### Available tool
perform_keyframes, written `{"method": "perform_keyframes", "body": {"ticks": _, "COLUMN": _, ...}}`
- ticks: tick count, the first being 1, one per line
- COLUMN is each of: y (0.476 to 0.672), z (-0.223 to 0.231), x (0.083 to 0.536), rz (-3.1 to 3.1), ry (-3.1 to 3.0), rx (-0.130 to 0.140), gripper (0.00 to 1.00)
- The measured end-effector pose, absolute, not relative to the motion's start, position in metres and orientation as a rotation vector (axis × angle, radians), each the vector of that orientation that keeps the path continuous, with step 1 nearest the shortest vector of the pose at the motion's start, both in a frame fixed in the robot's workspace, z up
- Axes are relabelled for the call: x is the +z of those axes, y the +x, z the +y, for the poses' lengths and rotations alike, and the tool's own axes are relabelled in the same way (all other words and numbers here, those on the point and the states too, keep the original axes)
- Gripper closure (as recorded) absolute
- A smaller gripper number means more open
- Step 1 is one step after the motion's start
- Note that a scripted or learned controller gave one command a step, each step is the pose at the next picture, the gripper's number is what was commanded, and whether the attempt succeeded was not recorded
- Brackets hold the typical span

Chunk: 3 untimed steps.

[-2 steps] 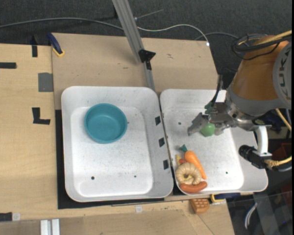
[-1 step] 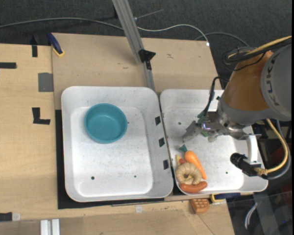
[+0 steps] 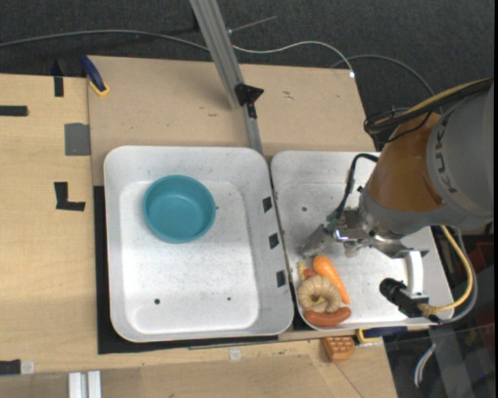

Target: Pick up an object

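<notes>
In the right bin (image 3: 315, 172) an orange carrot (image 3: 331, 277) lies near the front, pointing down to the right. Beside it sit a beige ring-shaped pastry (image 3: 319, 292) and a red sausage (image 3: 326, 315) against the front rim. My gripper (image 3: 330, 245) hovers just above the carrot's thick end, open, with nothing between its fingers. The grey arm with its orange band (image 3: 407, 177) reaches in from the right and hides part of the bin's right side.
A teal bowl (image 3: 179, 208) stands in the back of the left bin (image 3: 191, 297). A grey metal pole (image 3: 224, 48) slants across the bench behind the bins. Black cables loop near the arm at the right.
</notes>
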<state>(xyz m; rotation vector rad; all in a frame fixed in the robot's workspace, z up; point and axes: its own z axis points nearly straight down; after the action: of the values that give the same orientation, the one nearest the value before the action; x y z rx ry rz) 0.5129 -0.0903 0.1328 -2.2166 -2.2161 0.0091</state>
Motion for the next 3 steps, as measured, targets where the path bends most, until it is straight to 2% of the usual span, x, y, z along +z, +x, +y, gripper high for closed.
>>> {"method": "perform_keyframes", "body": {"ticks": 1, "y": 0.514, "z": -0.089, "x": 0.146, "rz": -2.221, "ry": -2.215, "rx": 0.004, "gripper": 1.0}}
{"method": "perform_keyframes", "body": {"ticks": 3, "y": 0.514, "z": -0.095, "x": 0.237, "rz": -2.225, "ry": -2.222, "rx": -0.003, "gripper": 1.0}}
